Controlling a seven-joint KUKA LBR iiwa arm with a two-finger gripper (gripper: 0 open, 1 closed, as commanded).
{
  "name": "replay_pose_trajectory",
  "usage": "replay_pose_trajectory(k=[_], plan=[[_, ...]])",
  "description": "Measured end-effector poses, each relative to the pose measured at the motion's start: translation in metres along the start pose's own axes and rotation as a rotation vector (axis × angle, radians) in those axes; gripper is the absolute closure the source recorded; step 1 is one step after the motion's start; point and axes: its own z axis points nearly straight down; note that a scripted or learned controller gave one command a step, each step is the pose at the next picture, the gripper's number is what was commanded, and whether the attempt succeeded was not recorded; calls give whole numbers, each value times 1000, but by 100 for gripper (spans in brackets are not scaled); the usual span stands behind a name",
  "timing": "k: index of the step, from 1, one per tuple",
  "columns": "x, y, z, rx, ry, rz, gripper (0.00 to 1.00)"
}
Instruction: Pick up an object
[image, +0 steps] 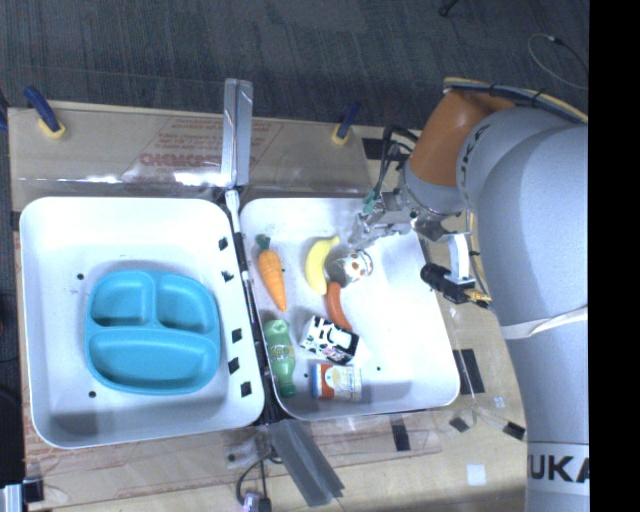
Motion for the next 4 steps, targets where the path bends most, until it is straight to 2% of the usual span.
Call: replay_pose_trajectory(k=[1,2,3,4], plan=[[0,0,0,0,0,-1,0],[42,-27,20,17,7,-75,0],[42,-27,10,20,8,-79,100],[43,-26,10,19,7,-80,0]])
